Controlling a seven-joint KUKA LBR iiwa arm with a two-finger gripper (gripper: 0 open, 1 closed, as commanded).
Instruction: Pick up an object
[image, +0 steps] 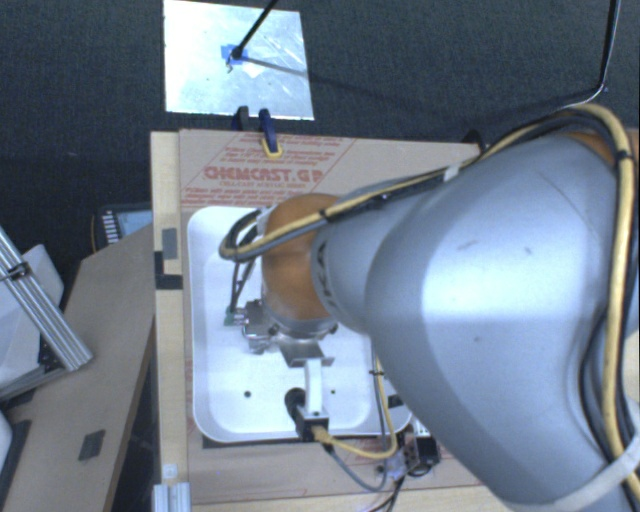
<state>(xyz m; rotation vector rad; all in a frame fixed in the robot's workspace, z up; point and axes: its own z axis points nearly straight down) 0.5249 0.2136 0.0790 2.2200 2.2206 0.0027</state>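
The grey arm (480, 300) reaches in from the right and hangs low over the left white bin (215, 405), its orange band (290, 265) above the gripper (283, 340). The wrist covers the gripper from above, so whether it is open or closed, or has hold of anything, cannot be told. Whatever lies beneath it is hidden, as is which way it points. Behind the bin, a brown board (265, 172) with red lettering is held by a blue clamp (268, 125).

A tiny dark speck (247, 393) sits on the bare floor of the white bin (215, 405), toward its near edge, too small to tell what it is, or whether it lies loose.
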